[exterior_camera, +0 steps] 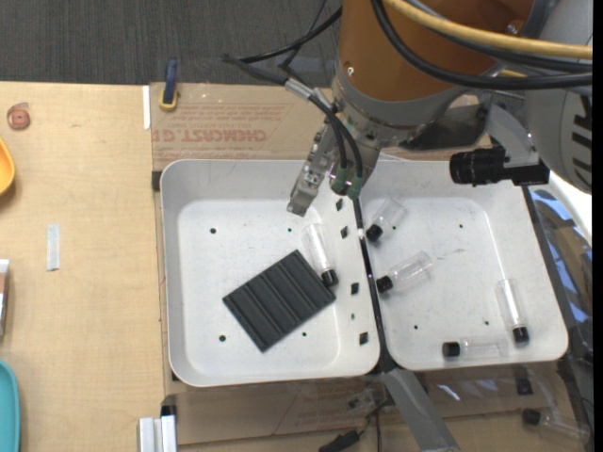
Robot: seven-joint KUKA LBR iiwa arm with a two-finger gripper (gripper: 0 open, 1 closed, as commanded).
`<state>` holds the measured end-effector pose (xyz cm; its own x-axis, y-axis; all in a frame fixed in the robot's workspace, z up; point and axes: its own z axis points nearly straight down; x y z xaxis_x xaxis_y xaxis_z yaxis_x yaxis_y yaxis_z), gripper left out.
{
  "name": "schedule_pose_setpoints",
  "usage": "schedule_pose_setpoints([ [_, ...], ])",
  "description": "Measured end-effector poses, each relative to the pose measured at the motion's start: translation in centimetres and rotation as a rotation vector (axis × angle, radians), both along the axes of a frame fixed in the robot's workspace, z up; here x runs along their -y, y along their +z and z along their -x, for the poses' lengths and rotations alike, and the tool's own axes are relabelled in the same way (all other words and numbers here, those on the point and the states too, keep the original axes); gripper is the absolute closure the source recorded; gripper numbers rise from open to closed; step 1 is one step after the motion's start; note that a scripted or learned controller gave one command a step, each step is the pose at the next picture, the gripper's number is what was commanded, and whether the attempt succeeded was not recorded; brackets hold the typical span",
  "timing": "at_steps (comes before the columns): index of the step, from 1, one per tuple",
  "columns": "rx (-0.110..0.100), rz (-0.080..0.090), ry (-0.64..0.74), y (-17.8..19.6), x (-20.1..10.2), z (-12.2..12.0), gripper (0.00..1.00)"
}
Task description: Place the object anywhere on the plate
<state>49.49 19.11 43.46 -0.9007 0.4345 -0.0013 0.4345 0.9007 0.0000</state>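
Where cardboard (226, 125) backs bins, mirrored red print, roughly "CHEMCEST"

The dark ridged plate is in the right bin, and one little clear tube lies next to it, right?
Not quite. The camera view shows the dark ridged plate in the left bin, not the right one. The clear tube does lie next to it.

Two white bins (188, 281), one dark ribbed plate (280, 300), five clear black-capped tubes (317, 251)
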Motion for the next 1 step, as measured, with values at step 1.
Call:
schedule_pose_setpoints([
  [1, 0.000, 0.000, 0.104, -1.16, -3.77, -2.09, 1.00],
])
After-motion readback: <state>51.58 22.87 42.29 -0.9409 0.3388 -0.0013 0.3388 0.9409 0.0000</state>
